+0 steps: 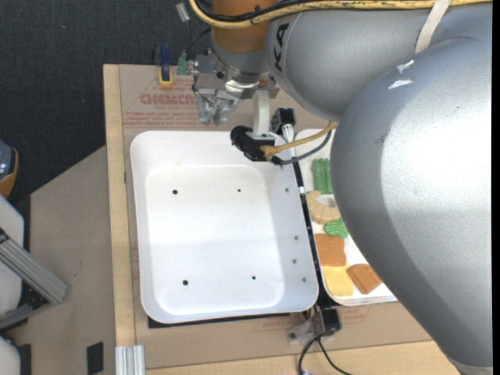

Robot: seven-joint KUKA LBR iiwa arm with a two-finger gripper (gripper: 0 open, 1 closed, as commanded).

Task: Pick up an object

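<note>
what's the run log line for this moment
gripper: above left bin's far rim | grasp: none seen | items: right bin

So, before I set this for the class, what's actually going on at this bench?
A grey robot arm with an orange band reaches in over two shallow white bins. Its end effector sits at the far edge of the left white bin, above the bench. The right white bin, partly hidden by the arm, holds small green, tan and orange pieces. Nothing is visibly held yet.
</note>
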